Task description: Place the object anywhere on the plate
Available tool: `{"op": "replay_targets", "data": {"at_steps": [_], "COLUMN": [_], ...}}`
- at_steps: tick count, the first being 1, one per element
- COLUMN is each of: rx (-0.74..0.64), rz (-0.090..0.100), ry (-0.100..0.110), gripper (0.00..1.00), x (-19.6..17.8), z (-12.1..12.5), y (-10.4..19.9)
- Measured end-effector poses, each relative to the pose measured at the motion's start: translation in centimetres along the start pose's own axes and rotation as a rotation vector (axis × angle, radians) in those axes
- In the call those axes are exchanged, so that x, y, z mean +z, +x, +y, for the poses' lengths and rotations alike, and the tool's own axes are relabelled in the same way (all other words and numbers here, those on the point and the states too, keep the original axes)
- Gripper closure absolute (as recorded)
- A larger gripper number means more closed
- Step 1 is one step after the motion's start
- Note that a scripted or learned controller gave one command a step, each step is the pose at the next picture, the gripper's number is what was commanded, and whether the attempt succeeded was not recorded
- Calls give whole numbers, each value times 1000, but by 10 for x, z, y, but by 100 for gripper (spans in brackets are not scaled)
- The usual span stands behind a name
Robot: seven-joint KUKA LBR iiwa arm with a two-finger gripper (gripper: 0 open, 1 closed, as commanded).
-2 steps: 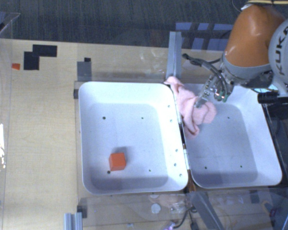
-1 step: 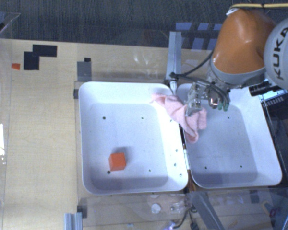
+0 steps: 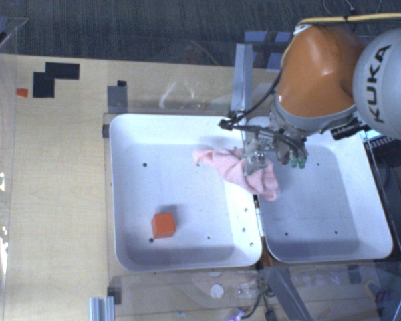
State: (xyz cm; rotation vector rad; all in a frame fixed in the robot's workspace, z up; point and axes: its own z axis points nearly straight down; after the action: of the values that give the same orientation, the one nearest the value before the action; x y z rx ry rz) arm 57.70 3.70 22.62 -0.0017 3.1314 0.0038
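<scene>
Gripper (image 3: 256, 164) over the seam between both bins
Fingers clenched on pink cloth (image 3: 237, 169); orange cube (image 3: 164, 225) lay in left bin (image 3: 130, 179)

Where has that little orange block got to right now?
The orange block sits in the left white bin, near its front left corner, well apart from the pink cloth that drapes under the gripper by the bins' shared edge.

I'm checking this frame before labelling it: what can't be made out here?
- Gripper: whether it is open or shut, hidden under the orange wrist and cabling, camera view.
- Pink cloth: whether it is actually gripped; its right part sits behind the gripper.
- Right bin: upper part covered by the arm.
- Orange block: too small for detail.
</scene>
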Motion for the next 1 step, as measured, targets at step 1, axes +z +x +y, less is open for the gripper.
{"op": "replay_targets", "data": {"at_steps": [1], "rx": [-5], "rz": [0], "ry": [-1], "gripper": [100], "x": [-9], "z": [43], "y": [23]}}
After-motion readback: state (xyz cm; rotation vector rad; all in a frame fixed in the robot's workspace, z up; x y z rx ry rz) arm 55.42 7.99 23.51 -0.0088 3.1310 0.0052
